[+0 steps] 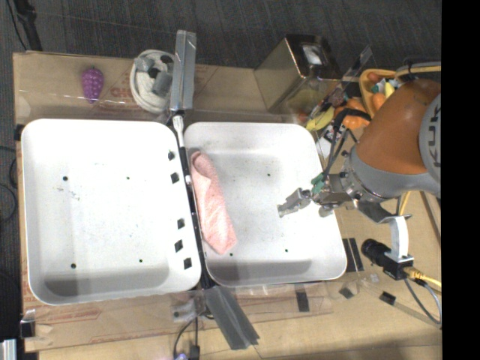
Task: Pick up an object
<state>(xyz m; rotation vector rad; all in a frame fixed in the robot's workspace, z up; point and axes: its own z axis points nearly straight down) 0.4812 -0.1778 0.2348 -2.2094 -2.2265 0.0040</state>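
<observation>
Two white bins sit side by side on the bench; the left bin (97, 208) holds nothing to grasp, while the right bin (300, 145) holds a pink cloth (211, 205). The cloth lies against that bin's left wall, just beside the divider. The arm (394, 137) reaches in from the right, and its gripper (292, 202) hangs over the bin's right half, grasping nothing; whether it is released or clenched cannot be told. The cloth lies well apart from the gripper, to its left. Its long axis runs from far to near, tilting slightly rightward toward the near end.
</observation>
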